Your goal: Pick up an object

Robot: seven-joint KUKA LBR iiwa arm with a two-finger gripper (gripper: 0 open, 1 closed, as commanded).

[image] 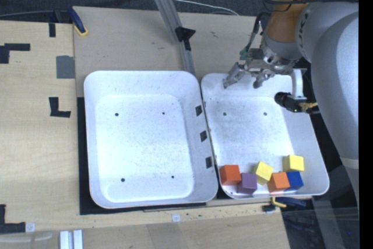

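the jaws [245, 80] hang spread wide and unladen over the right bin's [250, 125] far rim.

A light wooden surface [35, 143] bears black tape marks and a grey patch [65, 66] at its left. A slanted metal rail [165, 6] crosses its far edge, and a white cable [204, 6] trails beyond.

A: Where's the gripper [245, 80]?

B: Over the far rim of the right bin [303, 143], fingers spread apart with nothing between them.

A: And the blocks?

B: Along that bin's near edge: orange block [229, 174], purple block [248, 182], yellow block [263, 171], another orange block [278, 181], blue block [294, 180], second yellow block [293, 162].
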